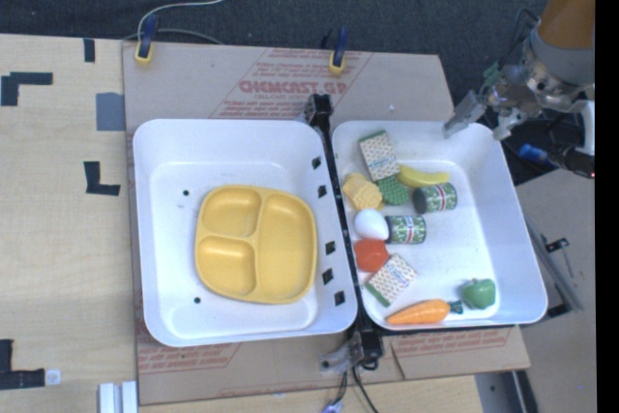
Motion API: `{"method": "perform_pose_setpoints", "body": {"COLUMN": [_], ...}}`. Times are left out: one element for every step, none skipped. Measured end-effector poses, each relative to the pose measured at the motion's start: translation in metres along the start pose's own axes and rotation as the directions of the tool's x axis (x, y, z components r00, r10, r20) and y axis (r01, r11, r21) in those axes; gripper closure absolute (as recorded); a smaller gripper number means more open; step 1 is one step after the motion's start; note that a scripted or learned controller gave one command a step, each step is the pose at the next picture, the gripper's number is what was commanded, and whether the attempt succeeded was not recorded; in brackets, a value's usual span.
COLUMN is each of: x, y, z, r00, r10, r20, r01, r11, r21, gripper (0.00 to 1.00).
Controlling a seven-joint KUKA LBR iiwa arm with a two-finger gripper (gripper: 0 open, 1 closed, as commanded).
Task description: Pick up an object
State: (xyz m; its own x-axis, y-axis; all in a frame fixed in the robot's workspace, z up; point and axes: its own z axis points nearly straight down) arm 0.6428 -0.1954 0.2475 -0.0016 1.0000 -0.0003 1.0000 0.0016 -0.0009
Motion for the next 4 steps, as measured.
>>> {"method": "perform_pose_setpoints", "body": {"x": [0.031, 0.071, 0.071, 0.128], "y": [0.011, -0.024, -0.023, -0.038], "z": [0.157, 0.160, 0.150, 0.063], "r00": [1.000, 1.000, 1.000, 1.000], "r10": [0.000, 0.001, 0.000, -0.001], "r20": [0.000, 0.002, 0.001, -0.001], "r01": [0.000, -0.001, 0.000, 0.001], "r11": [1.000, 1.000, 1.000, 1.000], "r21": [0.000, -0.006, -0.007, -0.002], "gripper": [0.00, 0.00, 1.00, 1.00]}}
